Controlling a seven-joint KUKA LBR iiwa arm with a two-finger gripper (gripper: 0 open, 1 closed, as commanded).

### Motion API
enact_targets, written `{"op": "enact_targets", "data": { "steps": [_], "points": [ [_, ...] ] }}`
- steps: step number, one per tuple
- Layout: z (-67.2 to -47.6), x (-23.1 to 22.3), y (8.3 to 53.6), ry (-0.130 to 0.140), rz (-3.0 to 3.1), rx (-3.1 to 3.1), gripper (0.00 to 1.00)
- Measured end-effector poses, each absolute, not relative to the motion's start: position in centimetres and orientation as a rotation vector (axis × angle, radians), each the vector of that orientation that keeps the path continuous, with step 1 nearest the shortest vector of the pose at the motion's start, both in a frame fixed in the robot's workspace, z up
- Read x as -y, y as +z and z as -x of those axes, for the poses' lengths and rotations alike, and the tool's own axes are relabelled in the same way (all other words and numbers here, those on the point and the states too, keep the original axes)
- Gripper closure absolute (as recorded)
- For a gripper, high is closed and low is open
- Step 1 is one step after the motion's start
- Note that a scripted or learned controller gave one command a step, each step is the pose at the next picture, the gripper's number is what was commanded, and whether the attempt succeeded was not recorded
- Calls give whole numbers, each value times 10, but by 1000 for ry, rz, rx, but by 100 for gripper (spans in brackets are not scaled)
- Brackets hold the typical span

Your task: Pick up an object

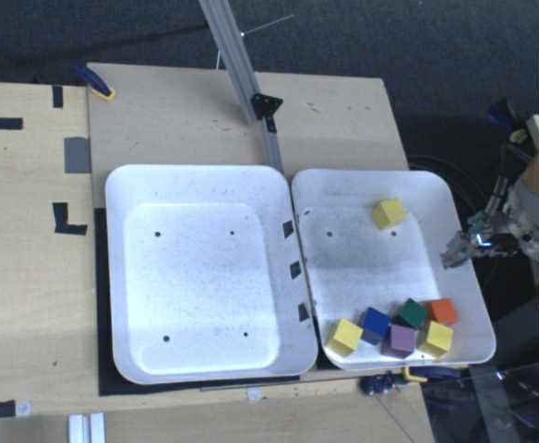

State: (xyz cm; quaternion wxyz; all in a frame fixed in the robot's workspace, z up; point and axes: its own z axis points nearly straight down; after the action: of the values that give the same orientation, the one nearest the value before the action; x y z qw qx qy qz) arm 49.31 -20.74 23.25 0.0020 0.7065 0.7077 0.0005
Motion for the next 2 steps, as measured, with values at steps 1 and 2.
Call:
{"op": "enact_targets", "data": {
  "steps": [1,2],
  "points": [
    [-489,144,233,0,-2215,-2231,100],
    [-494,83,226,0,-2215,-2231,100]
  ]
}}
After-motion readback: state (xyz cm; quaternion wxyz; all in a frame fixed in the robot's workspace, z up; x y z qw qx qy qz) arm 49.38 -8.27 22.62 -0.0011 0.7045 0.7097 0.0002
